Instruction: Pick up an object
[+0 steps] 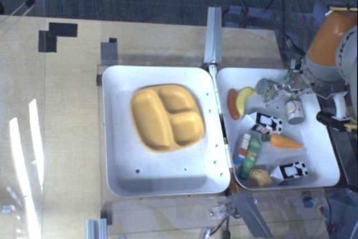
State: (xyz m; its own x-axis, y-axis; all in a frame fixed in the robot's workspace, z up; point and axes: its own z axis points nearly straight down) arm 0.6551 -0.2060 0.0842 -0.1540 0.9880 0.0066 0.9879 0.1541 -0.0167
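Over the right-hand white bin [333, 168], near its upper edge, the gripper [278, 88] hangs among the toys, reaching in from the grey arm [335, 59] with its orange band at the right. Its metal parts blur into the clutter below, so whether its pincer is apart or together cannot be told, and nothing can be seen clamped in it.

Beneath and around it lie the things to be picked. A yellow banana [244, 99] curves just left of the gripper, touching a red sausage-like piece [232, 104] that lies close to the divider between the bins. A small tin can [295, 111] rests on its side just below and right of the gripper. Lower, a black-and-white patterned block [267, 122] sits near the middle of the bin, with an orange carrot [286, 142] just beside it to the right. A green bottle [251, 154] and a slim tube with a red cap [243, 145] lie side by side toward the bin's left wall. At the bottom edge a tan, biscuit-like lump [259, 177] sits next to a second black-and-white block [293, 171].

The left-hand white bin [120, 137] holds a yellow divided tray [166, 116], three compartments showing, set slightly askew near the bin's centre.
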